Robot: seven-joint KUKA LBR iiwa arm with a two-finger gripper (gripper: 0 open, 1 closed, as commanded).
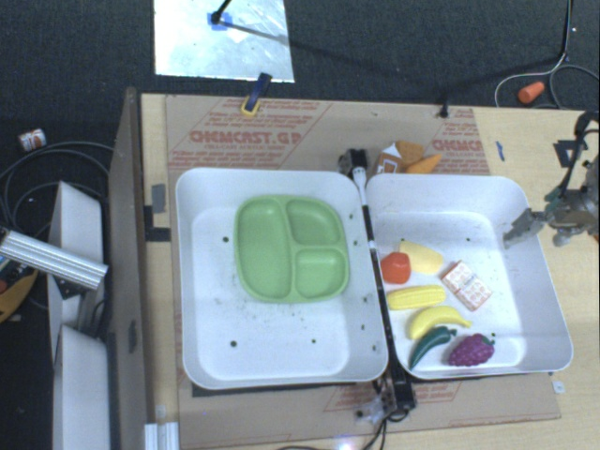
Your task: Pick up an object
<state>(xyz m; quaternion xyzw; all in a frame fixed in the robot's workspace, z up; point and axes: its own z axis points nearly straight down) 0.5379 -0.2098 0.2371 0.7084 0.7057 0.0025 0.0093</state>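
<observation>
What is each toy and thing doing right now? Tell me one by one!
Green plate: flat in the left bin, nothing on it.
Corn: lying in the right bin.
Banana: lying beside the corn.
Grapes: lying near the bin's front edge.
Orange cup: standing upright.
Cracker box: lying flat.
Gripper: over the right bin's edge, holding nothing.

My one camera sits fixed above the desk point(234, 125), looking down at a slant, far enough to frame both bins point(211, 364).
</observation>
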